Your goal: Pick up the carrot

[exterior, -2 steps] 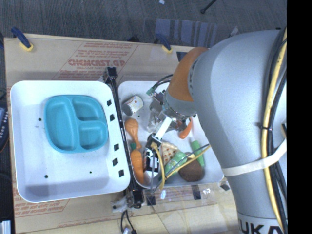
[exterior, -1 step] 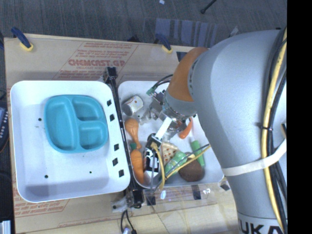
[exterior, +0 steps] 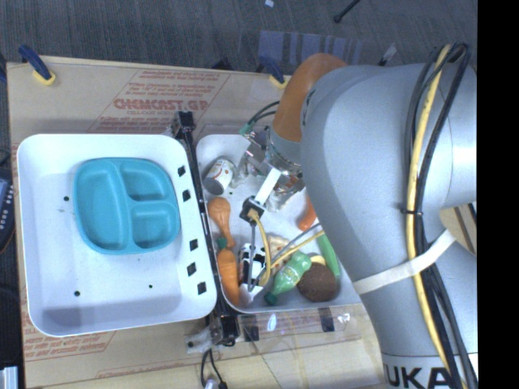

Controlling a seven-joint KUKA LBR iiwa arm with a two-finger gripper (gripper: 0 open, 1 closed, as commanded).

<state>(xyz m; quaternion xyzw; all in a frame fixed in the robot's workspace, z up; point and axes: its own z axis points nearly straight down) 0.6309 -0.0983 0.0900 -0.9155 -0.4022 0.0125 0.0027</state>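
Observation:
The carrot [exterior: 228, 274], orange and tapered, lies against the left wall of the right bin [exterior: 212, 146], near its front corner. My gripper [exterior: 264, 168] hangs over the back half of that bin, well behind the carrot and a little to its right. The grey arm covers the bin's right side. Metal parts and cables crowd the gripper, and nothing can be made out in its grasp.
In the right bin are an orange drumstick-shaped item [exterior: 219, 213], a small white and brown object [exterior: 219, 171], a green bottle shape [exterior: 288, 275], a brown ball [exterior: 318, 283] and another orange piece [exterior: 306, 215]. The left bin [exterior: 49, 298] holds a blue divided plate [exterior: 127, 203].

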